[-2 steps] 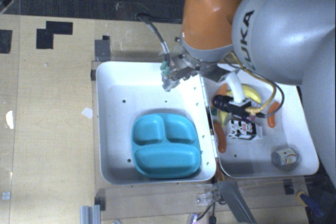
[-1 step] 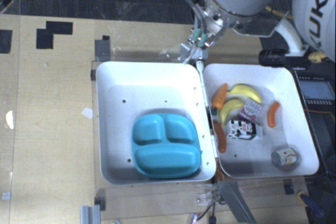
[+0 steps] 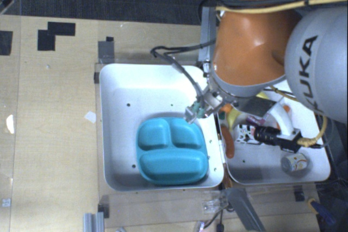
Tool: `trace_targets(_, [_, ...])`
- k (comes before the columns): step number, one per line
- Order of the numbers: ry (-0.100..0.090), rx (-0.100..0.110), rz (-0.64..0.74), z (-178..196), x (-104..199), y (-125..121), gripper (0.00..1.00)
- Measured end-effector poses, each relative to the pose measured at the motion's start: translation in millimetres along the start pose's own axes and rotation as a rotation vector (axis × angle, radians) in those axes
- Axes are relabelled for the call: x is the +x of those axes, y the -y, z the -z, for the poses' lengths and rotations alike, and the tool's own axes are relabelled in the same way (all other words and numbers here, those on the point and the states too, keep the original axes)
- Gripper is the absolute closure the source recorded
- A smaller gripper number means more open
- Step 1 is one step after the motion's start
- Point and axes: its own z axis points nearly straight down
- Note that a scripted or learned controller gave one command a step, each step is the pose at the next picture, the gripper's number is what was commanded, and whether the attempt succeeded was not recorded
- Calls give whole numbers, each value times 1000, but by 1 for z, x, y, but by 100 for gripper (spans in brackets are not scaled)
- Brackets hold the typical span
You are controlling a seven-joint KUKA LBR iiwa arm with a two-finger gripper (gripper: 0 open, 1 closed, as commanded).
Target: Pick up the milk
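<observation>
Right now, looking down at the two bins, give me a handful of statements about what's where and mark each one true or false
1. A blue divided tray lies in the left bin. True.
2. The gripper hangs over the right bin. False: it is above the left bin, near the tray's upper right corner.
3. The blue tray has three compartments. True.
4. A small can lies in the right bin. True.
5. The blue tray is piled with food. False: its compartments look bare.
6. The arm's band is green. False: it is orange.
</observation>
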Motion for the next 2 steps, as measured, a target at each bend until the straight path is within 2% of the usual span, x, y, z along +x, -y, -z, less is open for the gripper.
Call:
trace_targets(1, [1, -5, -45, 122, 41, -34, 100])
trace_targets(2, [2, -3, 194, 125, 14, -117, 100])
